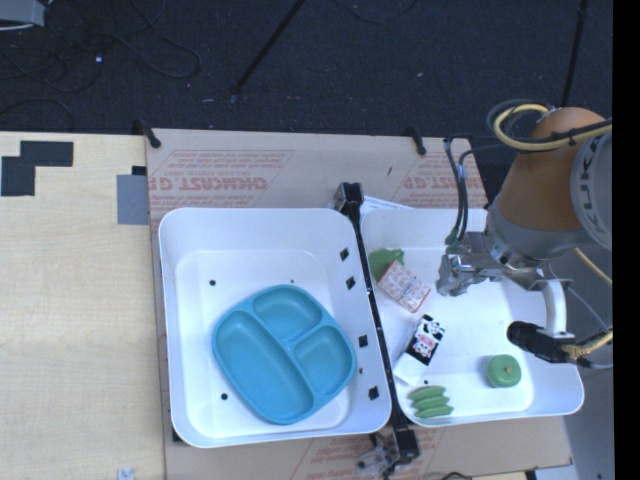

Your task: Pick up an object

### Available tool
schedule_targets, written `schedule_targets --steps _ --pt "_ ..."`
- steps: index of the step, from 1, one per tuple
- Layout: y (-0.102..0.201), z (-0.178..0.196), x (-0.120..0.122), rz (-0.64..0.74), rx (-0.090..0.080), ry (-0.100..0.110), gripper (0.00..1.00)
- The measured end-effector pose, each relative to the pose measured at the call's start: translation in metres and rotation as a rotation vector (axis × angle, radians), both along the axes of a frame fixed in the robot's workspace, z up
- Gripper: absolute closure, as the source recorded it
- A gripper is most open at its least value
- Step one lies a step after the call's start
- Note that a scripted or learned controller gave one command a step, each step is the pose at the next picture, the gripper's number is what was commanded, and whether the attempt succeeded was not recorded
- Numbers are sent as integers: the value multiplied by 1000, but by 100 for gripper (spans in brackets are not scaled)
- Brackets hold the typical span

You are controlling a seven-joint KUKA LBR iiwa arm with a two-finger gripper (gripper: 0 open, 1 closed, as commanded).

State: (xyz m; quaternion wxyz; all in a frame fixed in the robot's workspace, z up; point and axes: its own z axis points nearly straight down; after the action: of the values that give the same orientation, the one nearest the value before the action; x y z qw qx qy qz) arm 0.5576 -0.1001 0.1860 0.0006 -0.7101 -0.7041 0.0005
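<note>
My gripper (455,280) hangs mid right bin (560,400); finger state, can't tell. Patterned packet (405,286) just beside, black-white carton (425,341) near, green pods (431,401) at front edge.

I see a pale wooden bench (70,318) filling the left and centre of the frame. A brown cardboard sheet (250,173) lies flat on it, and on that sheet two white bins sit side by side: the left bin (190,230) and the right bin (560,400).
</note>
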Motion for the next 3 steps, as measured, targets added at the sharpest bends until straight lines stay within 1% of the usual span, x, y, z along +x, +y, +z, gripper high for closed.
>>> schedule_targets --steps 1,2,3 --pt "-1 23 0 4 0 -1 100" --pt "57 31 -2 13 2 1 100" --pt "114 42 8 13 0 1 100"
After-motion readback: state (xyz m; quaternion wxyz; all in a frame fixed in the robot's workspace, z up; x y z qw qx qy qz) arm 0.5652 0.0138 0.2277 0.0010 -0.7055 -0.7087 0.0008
